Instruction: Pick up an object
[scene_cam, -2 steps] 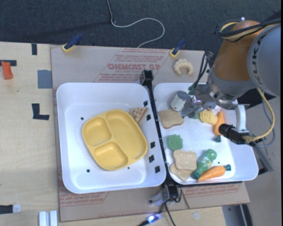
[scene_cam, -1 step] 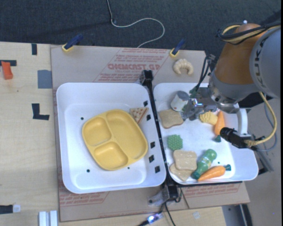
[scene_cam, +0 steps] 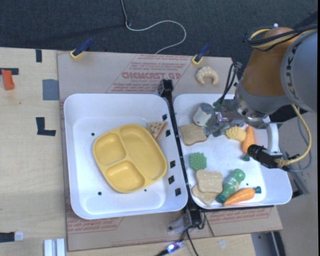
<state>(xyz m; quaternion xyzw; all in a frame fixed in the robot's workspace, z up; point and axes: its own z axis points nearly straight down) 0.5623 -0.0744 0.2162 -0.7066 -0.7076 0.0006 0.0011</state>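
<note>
Camera view: both white bins seen from above, my arm reaching in from the right.
My gripper [scene_cam: 220,122]: low over the right bin [scene_cam: 280,188], near its upper edge — whether it is open or closed, I cannot tell.
Nearest objects: a grey cup [scene_cam: 203,113] and a bread slice [scene_cam: 192,134] just beside my gripper; corn [scene_cam: 236,134] to its right.
Left bin [scene_cam: 77,143]: yellow divided tray [scene_cam: 129,157], with a cracker [scene_cam: 157,128] touching its upper rim.
Counter [scene_cam: 21,159]: croissant [scene_cam: 207,75] — lying outside the bins.
</note>
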